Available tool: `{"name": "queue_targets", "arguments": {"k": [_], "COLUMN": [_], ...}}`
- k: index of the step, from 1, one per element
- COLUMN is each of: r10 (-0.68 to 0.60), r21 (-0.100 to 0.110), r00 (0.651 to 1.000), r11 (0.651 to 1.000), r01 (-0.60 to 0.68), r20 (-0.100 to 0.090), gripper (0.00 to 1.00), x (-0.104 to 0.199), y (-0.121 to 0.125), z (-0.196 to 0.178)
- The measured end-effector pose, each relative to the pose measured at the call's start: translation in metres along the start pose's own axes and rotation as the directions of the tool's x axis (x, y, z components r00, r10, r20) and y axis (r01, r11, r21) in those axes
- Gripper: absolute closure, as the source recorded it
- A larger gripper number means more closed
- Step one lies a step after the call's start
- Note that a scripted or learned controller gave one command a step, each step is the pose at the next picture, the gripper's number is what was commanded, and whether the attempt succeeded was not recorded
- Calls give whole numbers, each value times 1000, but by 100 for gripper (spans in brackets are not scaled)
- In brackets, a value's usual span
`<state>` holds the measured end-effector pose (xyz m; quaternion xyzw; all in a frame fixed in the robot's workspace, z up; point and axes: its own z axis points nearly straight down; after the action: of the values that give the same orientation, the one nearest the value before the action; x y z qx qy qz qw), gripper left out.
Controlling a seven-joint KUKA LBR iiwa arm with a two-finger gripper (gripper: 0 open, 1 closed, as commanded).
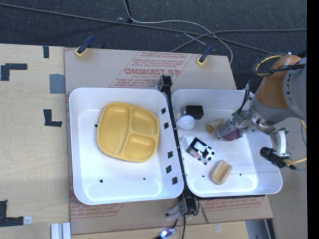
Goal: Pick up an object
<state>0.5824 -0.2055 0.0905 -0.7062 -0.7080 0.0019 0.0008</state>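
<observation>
Reaching in from the right, the gripper (230, 130) is seen low inside the right bin (249, 188), beside a tan piece (215, 126); whether it is clenched cannot be told. A tan block (221, 173), a white ball (186, 122), a black box (194, 111) and a black-and-white item (200, 150) lie there too. A yellow divided plate (127, 131) lies in the left bin (79, 133).

Bench (30, 158) bearing two white bins (82, 148)

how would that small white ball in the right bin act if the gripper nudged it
The small white ball looks round and smooth, so it would probably roll instead of sliding. It lies beside the black divider between the bins, which may stop it that way. It seems small and light, so two fingers could squirt it out.
</observation>
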Motion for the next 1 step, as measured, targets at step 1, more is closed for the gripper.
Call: {"name": "queue_targets", "arguments": {"k": [1], "r10": [0], "r21": [-3], "r00": [1000], "r11": [1000], "r01": [0], "r20": [-2], "gripper": [100], "x": [3], "y": [1], "z": [-59]}}
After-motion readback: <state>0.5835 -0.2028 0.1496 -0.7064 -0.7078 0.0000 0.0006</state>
